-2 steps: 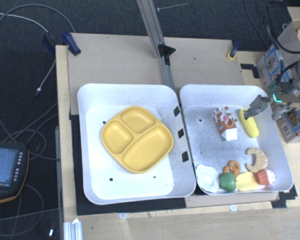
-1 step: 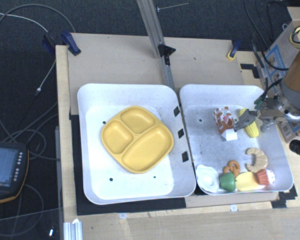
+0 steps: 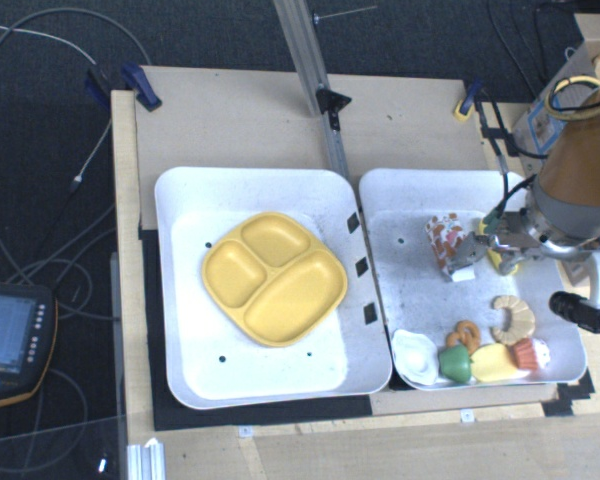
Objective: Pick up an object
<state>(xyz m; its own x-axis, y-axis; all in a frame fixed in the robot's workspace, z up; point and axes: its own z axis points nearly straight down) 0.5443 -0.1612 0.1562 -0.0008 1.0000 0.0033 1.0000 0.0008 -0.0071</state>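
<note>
Jaws are seen low in the right bin (image 3: 380,268), at the end of the grey arm (image 3: 570,168) that reaches in from the right. How far they are parted cannot be told: the fingers are dark and small, and are partly masked by the wrist. Nothing is clearly seen between them, so no grasp can be confirmed. The gripper (image 3: 483,251) is placed just beside a red-and-white patterned object (image 3: 445,236), which stands near the middle of the right bin; whether it is touched cannot be made out. A small yellow piece (image 3: 504,261) is seen just under the wrist, next to the gripper.

Further toward the near edge of the same bin, a cluster of toy foods is gathered. A pale croissant (image 3: 513,316) lies apart from the rest, above a red-and-white item (image 3: 528,353) at the right corner. A brown pretzel (image 3: 463,334) rests against a green piece (image 3: 456,364), with a pale yellow piece (image 3: 494,362) beside it and a white shell-like item (image 3: 413,353) at the left end of the row.

The left bin (image 3: 180,268) is occupied by a yellow divided plate (image 3: 274,278), set at a slant. Both bins are carried side by side on the bench (image 3: 230,118).
</note>
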